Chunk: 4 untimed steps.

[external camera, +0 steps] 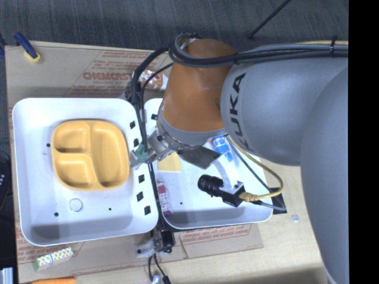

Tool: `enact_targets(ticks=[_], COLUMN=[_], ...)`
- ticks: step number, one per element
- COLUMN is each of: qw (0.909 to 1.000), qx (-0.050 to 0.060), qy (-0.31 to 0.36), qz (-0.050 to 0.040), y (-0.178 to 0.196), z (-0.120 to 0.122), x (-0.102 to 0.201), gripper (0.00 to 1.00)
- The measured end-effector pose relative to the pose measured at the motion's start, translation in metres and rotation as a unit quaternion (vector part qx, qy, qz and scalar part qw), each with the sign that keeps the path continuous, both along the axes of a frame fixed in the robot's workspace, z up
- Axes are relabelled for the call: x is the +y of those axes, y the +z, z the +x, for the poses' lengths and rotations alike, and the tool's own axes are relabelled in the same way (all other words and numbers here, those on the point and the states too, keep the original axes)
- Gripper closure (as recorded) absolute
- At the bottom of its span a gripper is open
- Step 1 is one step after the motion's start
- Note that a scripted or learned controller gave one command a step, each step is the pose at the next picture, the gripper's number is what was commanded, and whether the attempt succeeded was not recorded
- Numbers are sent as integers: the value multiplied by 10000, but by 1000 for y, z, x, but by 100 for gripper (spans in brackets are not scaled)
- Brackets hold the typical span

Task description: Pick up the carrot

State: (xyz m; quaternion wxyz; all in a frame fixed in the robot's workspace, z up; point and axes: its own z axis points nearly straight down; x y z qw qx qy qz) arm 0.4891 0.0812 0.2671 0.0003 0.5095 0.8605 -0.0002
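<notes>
The arm's orange band (198, 93) and grey wrist hang over the right bin (195, 220) and hide most of it. The gripper (144, 154) pokes out below the band at the rim between the two bins, with a small green bit at its tip. A small orange-brown thing (155, 80) peeks out beside the arm at the right bin's far left corner. I cannot tell whether it is the carrot. The arm covers whatever else lies in that bin.
A yellow divided plate (90, 154) sits in the left bin (35, 218). In the right bin lie a pale yellow flat piece (170, 163), a blue item (221, 144) and a small dark red item (161, 195). A black connector (214, 186) hangs from the arm.
</notes>
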Motion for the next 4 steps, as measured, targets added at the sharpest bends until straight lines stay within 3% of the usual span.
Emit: enact_targets(ticks=[1, 2, 3, 4], qw=[9995, 9985, 9849, 9412], qx=[3, 29, 13, -4], qy=[322, -541, 1731, 3378], qz=[0, -2, 0, -7], y=[32, -86, -55, 33], z=[-12, -3, -13, 4], x=[-49, 26, -22, -54], gripper=[100, 100, 100, 100])
